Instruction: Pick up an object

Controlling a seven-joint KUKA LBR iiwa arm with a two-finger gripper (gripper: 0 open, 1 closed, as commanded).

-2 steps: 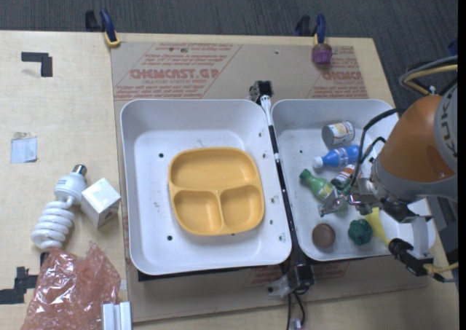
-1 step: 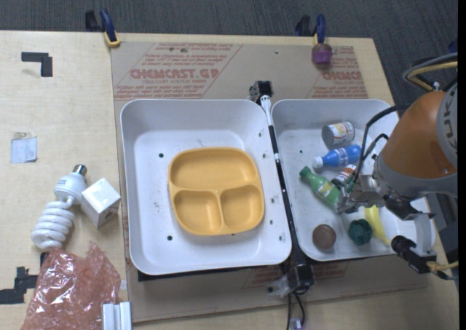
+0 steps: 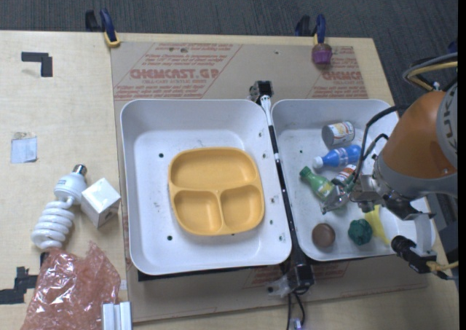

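The right bin [image 3: 291, 128] holds several small objects. A silver can [image 3: 338, 132] lies at its far side, with a blue bottle [image 3: 339, 156] just in front of it. A green bottle [image 3: 316, 182] lies near the middle, beside a small red-and-white item [image 3: 348, 173]. Along the near wall sit a brown ball [image 3: 324, 234], a dark green lump [image 3: 359, 231] and a yellow piece [image 3: 376, 223]. My gripper [image 3: 340, 197] is low in this bin, right beside the green bottle's near end. The orange wrist band [image 3: 415, 150] hides the bin's right part.
The left bin [image 3: 142, 175] carries a yellow divided plate [image 3: 216, 190]. On the bench to the left lie a spiral light bulb [image 3: 58, 212], a white cube [image 3: 100, 201] and a crumpled pink bag [image 3: 69, 292]. A purple item [image 3: 322, 53] sits behind the right bin.
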